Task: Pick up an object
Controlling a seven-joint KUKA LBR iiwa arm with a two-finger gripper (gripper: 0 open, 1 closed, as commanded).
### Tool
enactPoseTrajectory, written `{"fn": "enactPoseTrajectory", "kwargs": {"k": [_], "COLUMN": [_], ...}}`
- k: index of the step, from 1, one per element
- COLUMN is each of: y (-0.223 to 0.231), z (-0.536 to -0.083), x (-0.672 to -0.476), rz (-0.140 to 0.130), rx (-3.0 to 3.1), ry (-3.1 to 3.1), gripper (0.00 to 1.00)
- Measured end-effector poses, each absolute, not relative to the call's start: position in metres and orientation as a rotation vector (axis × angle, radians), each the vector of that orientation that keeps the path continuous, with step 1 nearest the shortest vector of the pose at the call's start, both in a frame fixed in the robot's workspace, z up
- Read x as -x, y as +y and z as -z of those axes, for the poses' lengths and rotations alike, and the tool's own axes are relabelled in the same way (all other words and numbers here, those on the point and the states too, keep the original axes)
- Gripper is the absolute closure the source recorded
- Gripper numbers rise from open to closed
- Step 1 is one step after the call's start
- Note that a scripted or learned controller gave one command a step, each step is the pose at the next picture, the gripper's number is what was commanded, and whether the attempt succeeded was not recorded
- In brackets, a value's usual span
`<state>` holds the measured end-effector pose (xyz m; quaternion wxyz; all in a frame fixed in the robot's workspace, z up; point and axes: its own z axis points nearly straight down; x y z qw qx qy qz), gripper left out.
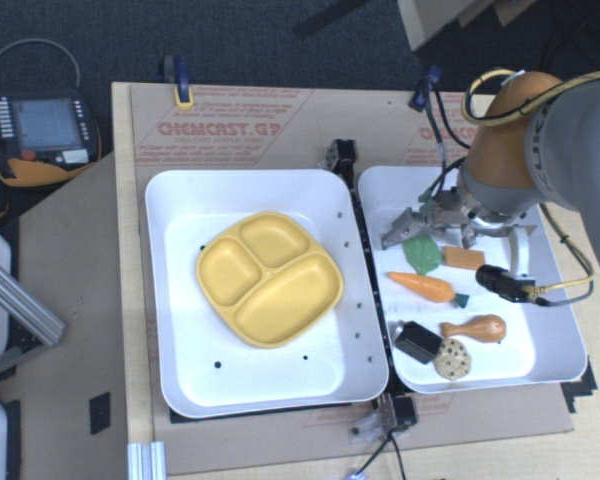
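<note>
Yellow divided plate [270, 279] fills the left bin [170, 298]; gripper [430, 230] state unclear, above green piece [422, 254].

The left bin [170, 268] has open floor all round the yellow plate [270, 278]. The right bin [555, 353] is crowded: carrot [422, 286], green piece [423, 255], black block [418, 342] and drumstick [475, 328] lie close together under the arm [520, 148].

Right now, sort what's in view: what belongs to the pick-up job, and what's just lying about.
Job: end effector; right bin with green piece, toy carrot, brown block, black block, brown drumstick, speckled cookie.

Lying about: left bin, yellow divided plate, teach pendant.
</note>
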<state>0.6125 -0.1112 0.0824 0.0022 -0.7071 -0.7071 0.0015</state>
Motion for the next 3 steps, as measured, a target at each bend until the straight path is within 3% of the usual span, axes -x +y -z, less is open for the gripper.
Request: {"fn": "enactPoseTrajectory", "kwargs": {"k": [1,3], "y": [-0.111,-0.102], "z": [-0.095,-0.181], "x": [-0.614,-0.617], "rz": [0.0,0.003], "rx": [2.222,2.223], "ry": [-2.221,-2.225], "gripper": [1.0,1.0]}}
